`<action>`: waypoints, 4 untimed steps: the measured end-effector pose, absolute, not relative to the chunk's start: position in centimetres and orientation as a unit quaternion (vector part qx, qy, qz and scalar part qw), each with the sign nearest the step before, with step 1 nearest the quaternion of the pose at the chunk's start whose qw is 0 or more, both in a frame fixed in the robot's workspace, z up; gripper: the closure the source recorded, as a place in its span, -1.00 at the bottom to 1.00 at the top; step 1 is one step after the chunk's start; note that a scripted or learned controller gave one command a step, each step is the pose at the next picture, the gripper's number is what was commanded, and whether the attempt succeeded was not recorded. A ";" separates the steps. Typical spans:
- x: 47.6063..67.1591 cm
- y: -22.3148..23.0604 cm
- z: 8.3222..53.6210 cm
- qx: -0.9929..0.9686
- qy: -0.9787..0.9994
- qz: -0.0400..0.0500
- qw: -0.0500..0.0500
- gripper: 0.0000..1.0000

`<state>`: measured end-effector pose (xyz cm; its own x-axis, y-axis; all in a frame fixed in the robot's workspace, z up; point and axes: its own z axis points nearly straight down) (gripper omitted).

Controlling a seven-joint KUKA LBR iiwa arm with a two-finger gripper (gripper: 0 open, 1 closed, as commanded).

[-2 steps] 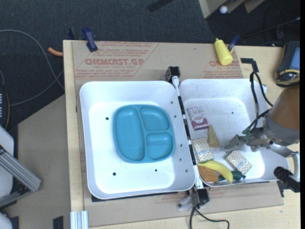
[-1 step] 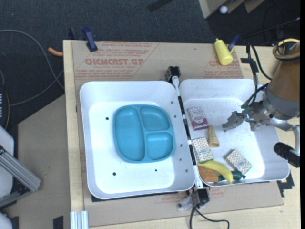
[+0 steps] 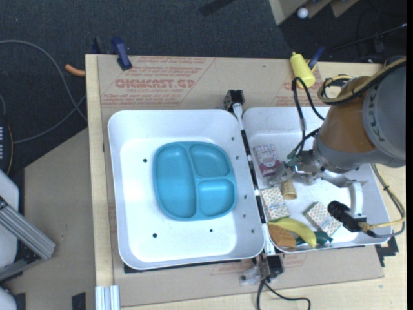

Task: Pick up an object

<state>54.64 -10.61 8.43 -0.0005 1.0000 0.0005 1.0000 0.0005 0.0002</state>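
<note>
The arm, grey with an orange band, reaches in from the right over the right bin (image 3: 271,118). My gripper (image 3: 289,170) hangs low in the middle of that bin. Just left of it lies a white packet with pink print (image 3: 264,156). A small tan cork-like piece (image 3: 288,190) sits right below it. Nearer the front lie a checkered sachet (image 3: 274,203), a second checkered sachet (image 3: 322,216) and a yellow banana (image 3: 295,230) resting on a brown item (image 3: 279,235). Nothing can be seen held in the gripper.
The left bin (image 3: 129,173) holds a blue divided plate (image 3: 193,179) in its middle. A black divider rail (image 3: 248,166) runs between the two bins. A yellow-handled clamp (image 3: 302,70) and a blue clamp (image 3: 120,53) grip the bench's back edge.
</note>
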 end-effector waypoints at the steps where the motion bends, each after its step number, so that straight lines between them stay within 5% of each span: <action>1: 65.2 -9.8 8.5 -0.708 -0.707 0.004 0.005 -1.00; 2: 65.2 -9.8 9.5 -0.707 -0.707 0.005 0.004 1.00; 3: 65.2 -9.8 9.5 -0.707 -0.707 0.005 0.004 -1.00; 4: 62.0 -10.1 8.8 -0.707 -0.707 -0.003 -0.003 -1.00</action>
